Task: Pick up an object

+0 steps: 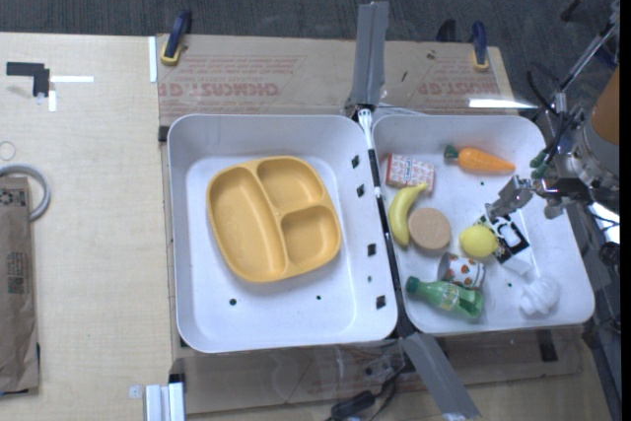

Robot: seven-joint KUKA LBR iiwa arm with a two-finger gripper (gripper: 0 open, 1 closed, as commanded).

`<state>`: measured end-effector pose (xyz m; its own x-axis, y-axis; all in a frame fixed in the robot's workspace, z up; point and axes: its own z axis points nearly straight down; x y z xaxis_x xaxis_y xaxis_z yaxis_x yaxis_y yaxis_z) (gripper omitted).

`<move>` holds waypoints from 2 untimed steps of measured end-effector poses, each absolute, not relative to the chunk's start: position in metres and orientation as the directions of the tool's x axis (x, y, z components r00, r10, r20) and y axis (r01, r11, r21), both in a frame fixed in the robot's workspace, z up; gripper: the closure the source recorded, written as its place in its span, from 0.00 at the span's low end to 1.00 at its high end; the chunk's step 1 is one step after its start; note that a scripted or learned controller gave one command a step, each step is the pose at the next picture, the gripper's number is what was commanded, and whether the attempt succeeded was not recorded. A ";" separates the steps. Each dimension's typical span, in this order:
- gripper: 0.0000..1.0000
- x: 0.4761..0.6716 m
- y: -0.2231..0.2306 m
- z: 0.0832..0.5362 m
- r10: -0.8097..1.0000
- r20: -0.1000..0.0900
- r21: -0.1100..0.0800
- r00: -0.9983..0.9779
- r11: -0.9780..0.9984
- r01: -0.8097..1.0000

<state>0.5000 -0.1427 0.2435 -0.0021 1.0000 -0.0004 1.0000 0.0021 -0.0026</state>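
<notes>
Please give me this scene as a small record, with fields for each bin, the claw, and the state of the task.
left bin: yellow divided plate
right bin: carrot, banana, lemon, round tan disc, green bottle, red snack packet, white crumpled item
claw: over the right bin, above the lemon
task state: nothing seen held yet

Glossy white plastic bins (187, 212); matt yellow plastic divided plate (273, 217); pale wood-grain bench (89, 173); brown cardboard sheet (256, 79) (printed red); shiny green bottle (446, 297).
</notes>
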 end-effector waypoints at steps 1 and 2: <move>0.00 0.500 -0.143 0.244 1.000 0.000 -0.003 -0.002 0.002 1.000; 0.00 0.505 -0.176 0.154 0.999 0.000 -0.003 -0.042 0.042 0.999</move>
